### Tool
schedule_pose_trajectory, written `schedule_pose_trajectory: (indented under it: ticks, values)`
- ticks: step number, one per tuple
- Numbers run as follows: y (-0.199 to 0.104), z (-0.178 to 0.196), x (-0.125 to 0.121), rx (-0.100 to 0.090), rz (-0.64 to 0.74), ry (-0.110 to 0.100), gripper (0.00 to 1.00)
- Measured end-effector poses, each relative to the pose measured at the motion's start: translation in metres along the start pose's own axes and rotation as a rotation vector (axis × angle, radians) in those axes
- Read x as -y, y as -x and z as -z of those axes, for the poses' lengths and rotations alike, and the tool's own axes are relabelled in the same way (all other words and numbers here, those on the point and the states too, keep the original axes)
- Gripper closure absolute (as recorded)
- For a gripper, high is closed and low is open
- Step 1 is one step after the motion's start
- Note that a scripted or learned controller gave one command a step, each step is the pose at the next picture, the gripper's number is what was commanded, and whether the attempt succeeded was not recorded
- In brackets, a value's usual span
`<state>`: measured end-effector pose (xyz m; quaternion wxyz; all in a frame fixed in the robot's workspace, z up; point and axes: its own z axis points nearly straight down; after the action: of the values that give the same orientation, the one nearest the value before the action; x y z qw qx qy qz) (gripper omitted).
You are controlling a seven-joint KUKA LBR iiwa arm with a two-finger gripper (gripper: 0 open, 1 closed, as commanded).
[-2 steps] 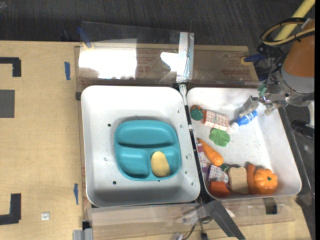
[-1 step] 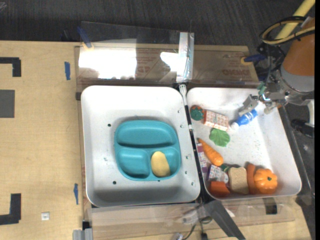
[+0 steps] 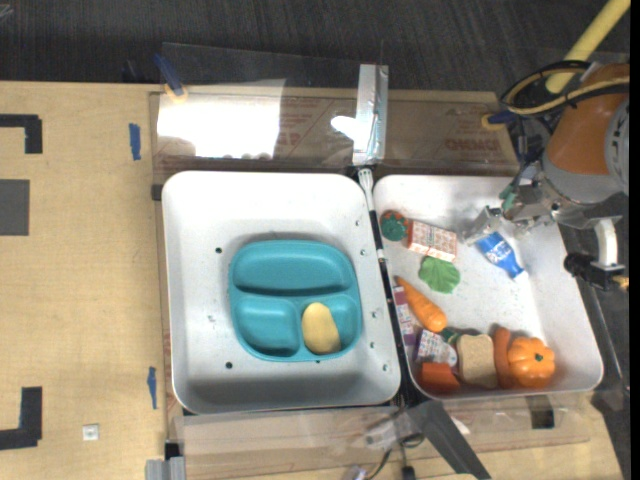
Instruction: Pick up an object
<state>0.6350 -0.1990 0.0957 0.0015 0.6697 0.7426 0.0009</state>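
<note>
My gripper [image 3: 514, 206] hangs over the far right corner of the right bin [image 3: 560, 313], below the arm's orange band. A blue and white packet [image 3: 499, 252] lies on the bin floor just in front of and under it; whether they touch I cannot tell. Spread through the same bin are a green and red round toy [image 3: 393, 227], a patterned box [image 3: 432, 238], a green leafy piece [image 3: 440, 273], a carrot [image 3: 425, 308], a bread slice [image 3: 478, 358] and an orange pumpkin [image 3: 530, 360].
The left bin [image 3: 190, 268] holds a teal divided tray [image 3: 290, 273] with a yellow potato-like toy [image 3: 320, 326] in its front right compartment. A raised divider [image 3: 383, 268] separates the bins. A clear panel [image 3: 260, 118] stands behind the left bin. Cables run at the far right.
</note>
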Motion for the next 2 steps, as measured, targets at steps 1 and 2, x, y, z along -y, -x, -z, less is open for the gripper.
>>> schedule_pose_trajectory:
  ticks: [1,2]
  values:
    - [0.004,0.043,0.023,-0.001,-0.014,-0.002,0.00]
    - [-0.008,-0.009,0.057,0.000,-0.014,0.002,0.00]
